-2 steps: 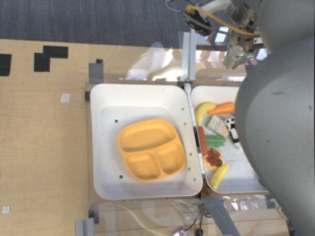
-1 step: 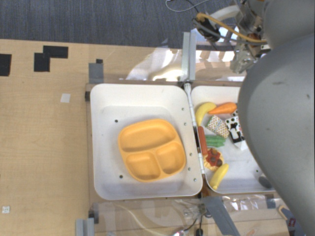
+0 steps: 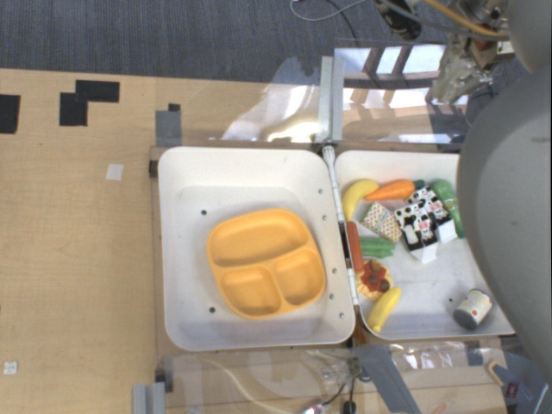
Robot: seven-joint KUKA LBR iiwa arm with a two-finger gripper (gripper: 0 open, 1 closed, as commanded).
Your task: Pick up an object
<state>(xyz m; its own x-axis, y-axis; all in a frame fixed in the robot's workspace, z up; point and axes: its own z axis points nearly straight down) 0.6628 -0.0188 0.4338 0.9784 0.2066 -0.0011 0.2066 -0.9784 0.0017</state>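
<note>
The right bin holds several small items. A yellow banana and an orange carrot lie at its far left, with a green vegetable further right. A black-and-white dotted block sits beside a patterned box. Nearer the front are a green pod, a red-topped piece, a second yellow piece and a grey can. My gripper hangs high beyond the far edge of the right bin, away from all of them, with nothing seen in it.
The left bin carries a yellow three-compartment plate. A red stick lies along the divider between the bins. The grey arm body covers the right bin's right side. Cables loop near the wrist.
</note>
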